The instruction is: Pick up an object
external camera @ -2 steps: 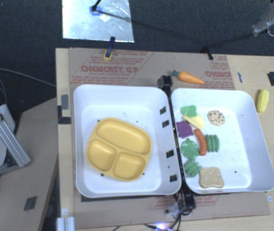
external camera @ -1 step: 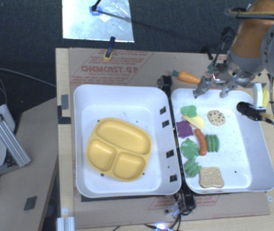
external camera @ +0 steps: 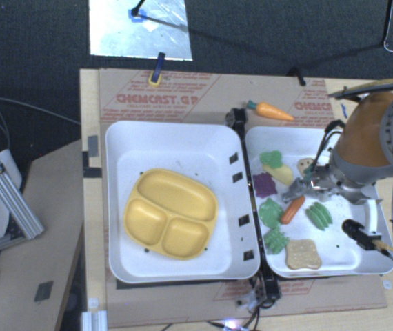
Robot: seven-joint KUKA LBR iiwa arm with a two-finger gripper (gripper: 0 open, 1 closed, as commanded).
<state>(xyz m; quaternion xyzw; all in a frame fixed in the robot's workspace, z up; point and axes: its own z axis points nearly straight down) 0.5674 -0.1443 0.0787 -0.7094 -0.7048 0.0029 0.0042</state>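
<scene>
The pincer (external camera: 305, 187) hangs low in the right bin (external camera: 362, 262), just above the upper end of a small carrot (external camera: 292, 209); whether it is spread or pressed together cannot be told. Around it lie a purple piece (external camera: 263, 183), green leafy pieces (external camera: 271, 212), a ridged green piece (external camera: 318, 216) and a toast slice (external camera: 302, 254). The left bin (external camera: 124, 140) holds a yellow divided tray (external camera: 171, 213). Another carrot (external camera: 271, 110) rests on the table (external camera: 203, 92).
</scene>
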